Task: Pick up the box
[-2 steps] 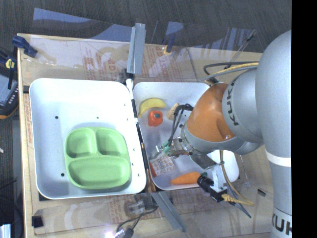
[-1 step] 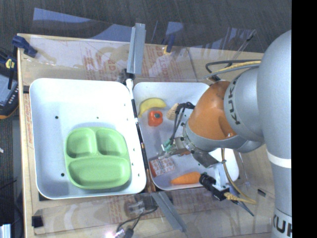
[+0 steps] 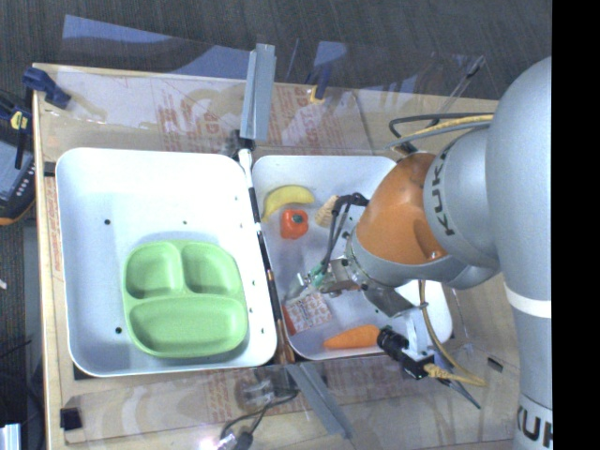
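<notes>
The box [image 3: 307,312] is a small flat pack with a red and white label, lying near the front left of the right bin [image 3: 281,172]. My gripper [image 3: 317,278] hangs just behind and over the box's far edge, reaching in from the right under the orange wrist band [image 3: 398,223]. Whether it touches the box is hidden by the wrist. The arm covers most of the right half of this bin.
An orange carrot [image 3: 352,337] lies right of the box at the bin's front. A banana [image 3: 286,197], a red fruit [image 3: 294,223] and a small beige item [image 3: 325,214] sit at the back. A green divided plate [image 3: 186,300] lies in the left bin [image 3: 94,186].
</notes>
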`<action>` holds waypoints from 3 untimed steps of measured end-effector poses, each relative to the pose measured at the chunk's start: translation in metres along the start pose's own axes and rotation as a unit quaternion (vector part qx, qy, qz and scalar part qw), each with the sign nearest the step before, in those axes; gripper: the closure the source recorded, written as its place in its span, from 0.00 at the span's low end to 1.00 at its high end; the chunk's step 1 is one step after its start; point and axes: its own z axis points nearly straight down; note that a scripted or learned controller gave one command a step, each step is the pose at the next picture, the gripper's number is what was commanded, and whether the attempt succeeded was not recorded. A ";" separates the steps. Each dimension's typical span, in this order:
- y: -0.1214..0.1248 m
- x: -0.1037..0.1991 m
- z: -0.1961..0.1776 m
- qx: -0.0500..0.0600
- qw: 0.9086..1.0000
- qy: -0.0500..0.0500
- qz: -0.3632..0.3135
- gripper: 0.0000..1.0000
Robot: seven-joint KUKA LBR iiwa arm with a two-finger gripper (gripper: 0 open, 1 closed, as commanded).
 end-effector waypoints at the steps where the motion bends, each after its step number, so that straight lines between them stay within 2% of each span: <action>1: -0.001 0.005 0.020 -0.001 1.000 0.000 0.002 0.00; 2: 0.000 0.005 0.009 -0.001 1.000 0.002 -0.001 1.00; 3: 0.032 0.036 -0.097 0.002 0.948 0.010 -0.317 1.00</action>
